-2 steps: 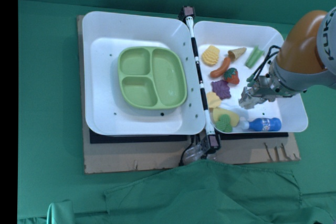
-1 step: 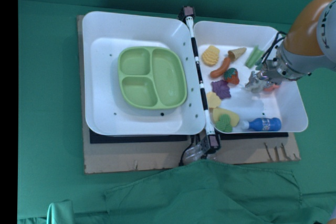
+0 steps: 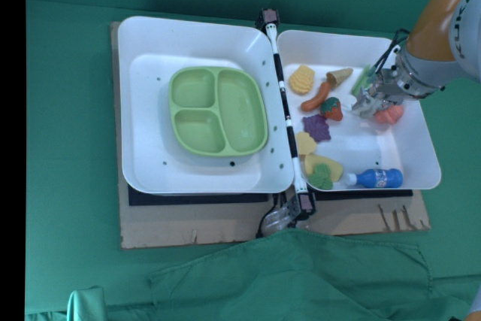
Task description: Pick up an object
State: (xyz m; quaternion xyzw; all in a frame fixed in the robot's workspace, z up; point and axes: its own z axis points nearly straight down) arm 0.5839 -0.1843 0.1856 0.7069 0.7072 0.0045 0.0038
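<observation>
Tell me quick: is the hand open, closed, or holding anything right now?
Hand: cannot be told from this view. It is down in the right bin, next to an orange-red toy.

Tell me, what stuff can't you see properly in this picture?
- Pincer: too small and blurry in the camera view to tell open from shut.
- Orange-red toy: partly hidden behind the pincer, so its kind is unclear.
- Arm: cut off by the right edge.
- Blue bottle: its label is too small to read.
</observation>
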